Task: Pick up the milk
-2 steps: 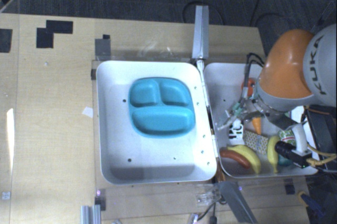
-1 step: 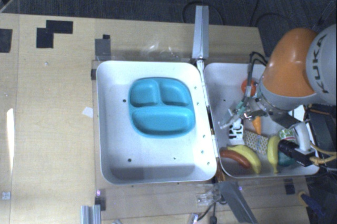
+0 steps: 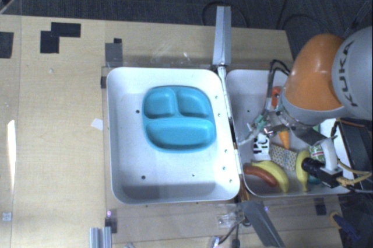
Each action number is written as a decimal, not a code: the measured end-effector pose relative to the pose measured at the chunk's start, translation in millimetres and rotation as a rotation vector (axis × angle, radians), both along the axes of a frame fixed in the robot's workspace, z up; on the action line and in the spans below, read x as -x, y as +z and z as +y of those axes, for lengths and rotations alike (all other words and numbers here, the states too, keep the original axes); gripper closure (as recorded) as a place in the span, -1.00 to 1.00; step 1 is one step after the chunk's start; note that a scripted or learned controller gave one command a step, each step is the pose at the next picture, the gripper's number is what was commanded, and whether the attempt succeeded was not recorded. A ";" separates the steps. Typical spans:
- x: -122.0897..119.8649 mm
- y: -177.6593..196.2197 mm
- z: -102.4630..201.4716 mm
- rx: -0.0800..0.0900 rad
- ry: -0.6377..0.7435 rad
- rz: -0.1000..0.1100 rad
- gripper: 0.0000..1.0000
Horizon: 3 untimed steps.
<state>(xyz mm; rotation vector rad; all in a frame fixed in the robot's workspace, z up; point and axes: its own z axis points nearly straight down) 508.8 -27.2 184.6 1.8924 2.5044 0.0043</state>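
The milk (image 3: 261, 146) is a small white carton with black patches. It lies in the right bin (image 3: 245, 95), near that bin's left wall and about halfway down. My gripper (image 3: 260, 126) hangs low just above the carton's upper end, under the grey and orange wrist that covers the bin's right half. Part of the carton is hidden by the gripper, and I cannot see whether anything is held.
Below the milk lie a red-brown sausage (image 3: 259, 173) and two yellow bananas (image 3: 276, 174) (image 3: 301, 168), with an orange piece (image 3: 283, 138) and a speckled grey item (image 3: 284, 155) to its right. The left bin (image 3: 122, 142) holds a blue divided plate (image 3: 178, 118).
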 end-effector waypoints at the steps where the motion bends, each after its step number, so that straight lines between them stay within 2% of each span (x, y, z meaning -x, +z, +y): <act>1: 2.9 -92.2 -63.7 0.001 -0.013 -0.004 -1.00; 2: 0.9 -81.0 -62.2 0.000 -0.011 -0.008 1.00; 3: -9.6 34.2 -24.4 0.001 -0.004 -0.003 1.00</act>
